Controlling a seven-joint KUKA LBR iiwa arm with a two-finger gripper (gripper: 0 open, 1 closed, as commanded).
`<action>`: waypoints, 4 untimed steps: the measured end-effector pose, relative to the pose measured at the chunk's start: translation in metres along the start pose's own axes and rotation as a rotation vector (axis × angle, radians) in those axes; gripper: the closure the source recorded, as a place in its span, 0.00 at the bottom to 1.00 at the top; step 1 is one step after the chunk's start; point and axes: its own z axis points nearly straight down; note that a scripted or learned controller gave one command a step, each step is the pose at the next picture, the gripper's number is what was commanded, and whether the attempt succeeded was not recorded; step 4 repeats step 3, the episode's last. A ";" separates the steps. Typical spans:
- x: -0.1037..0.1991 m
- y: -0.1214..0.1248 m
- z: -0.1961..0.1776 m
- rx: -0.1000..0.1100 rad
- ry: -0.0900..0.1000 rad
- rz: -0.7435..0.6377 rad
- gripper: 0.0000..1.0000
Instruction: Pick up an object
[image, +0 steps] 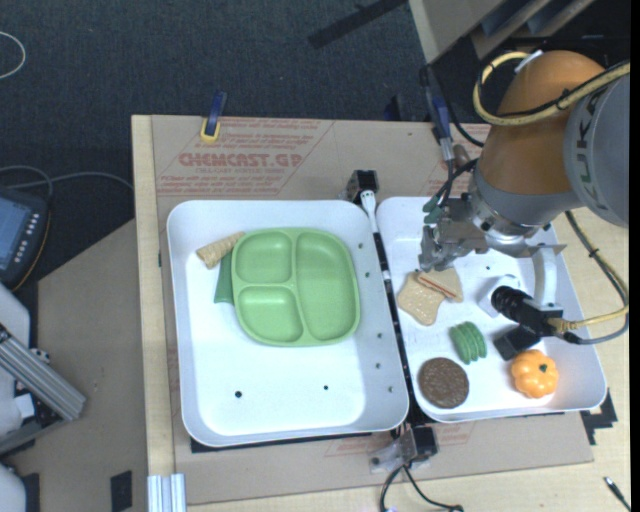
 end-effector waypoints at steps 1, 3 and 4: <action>0.048 -0.015 -0.007 -0.001 -0.001 0.000 1.00; 0.109 -0.054 -0.010 -0.001 -0.002 0.003 1.00; 0.109 -0.054 -0.010 -0.001 -0.002 0.003 1.00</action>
